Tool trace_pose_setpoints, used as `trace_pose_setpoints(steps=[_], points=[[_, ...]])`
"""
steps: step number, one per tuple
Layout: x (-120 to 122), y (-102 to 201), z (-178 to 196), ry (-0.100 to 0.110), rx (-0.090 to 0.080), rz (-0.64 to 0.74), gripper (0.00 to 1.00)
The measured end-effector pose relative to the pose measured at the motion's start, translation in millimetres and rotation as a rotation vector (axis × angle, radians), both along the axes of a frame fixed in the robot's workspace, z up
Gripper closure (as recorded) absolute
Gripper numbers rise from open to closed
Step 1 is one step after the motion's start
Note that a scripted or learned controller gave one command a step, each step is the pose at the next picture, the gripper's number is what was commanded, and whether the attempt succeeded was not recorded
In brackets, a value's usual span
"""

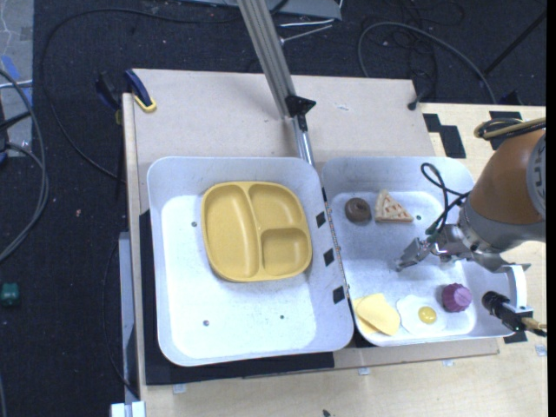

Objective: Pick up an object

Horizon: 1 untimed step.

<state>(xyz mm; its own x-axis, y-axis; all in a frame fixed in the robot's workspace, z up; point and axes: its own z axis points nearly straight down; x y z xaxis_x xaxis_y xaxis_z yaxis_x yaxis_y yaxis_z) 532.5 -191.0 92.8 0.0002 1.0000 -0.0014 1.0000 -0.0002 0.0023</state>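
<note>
Jaws (410, 259) low over bare floor of the right bin (382, 168), apparently slightly parted and holding nothing. Nearest targets: purple piece (455, 298), fried egg (420, 314), both apart from the fingertips. Risk: closing on air. Finger spacing hard to read; wrist partly cut off.

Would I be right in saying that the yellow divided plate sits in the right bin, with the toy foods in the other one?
Not quite: the camera view shows the yellow divided plate in the left bin; the toy foods, such as the fried egg, lie in the right bin.
</note>
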Motion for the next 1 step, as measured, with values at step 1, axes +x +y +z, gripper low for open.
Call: trace_pose_setpoints(steps=[1], points=[[1.4,-1.3,12.6,-0.006,-0.004,-0.001,1.0]])
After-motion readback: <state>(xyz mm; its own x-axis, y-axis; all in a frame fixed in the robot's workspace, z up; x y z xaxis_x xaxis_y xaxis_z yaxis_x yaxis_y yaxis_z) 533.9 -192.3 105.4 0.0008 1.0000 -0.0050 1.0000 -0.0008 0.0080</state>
